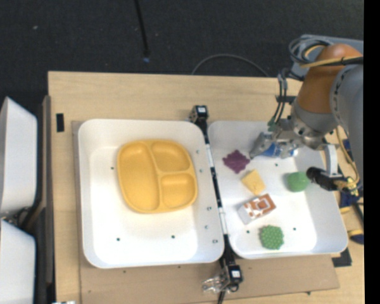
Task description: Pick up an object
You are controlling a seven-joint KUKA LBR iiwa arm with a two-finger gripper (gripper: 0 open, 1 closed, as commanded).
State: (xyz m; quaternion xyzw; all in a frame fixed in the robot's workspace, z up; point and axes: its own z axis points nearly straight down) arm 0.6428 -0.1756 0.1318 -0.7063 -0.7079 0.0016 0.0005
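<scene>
The right bin [316,233] holds several small objects: a purple piece [236,161], a yellow wedge [254,182], a white and orange packet [258,208], a bumpy green ball [272,237] and a smooth green piece [297,181]. My gripper [273,145] hangs low over the bin's far side, to the right of the purple piece and above the yellow wedge. A blue part shows at its tip. Nothing is visibly between its fingers.
The left bin [101,233] carries a yellow divided plate [157,175]. A black connector [199,113] sits at the far end of the seam between the bins. The grey and orange arm [323,87] fills the far right corner, with cables beside it.
</scene>
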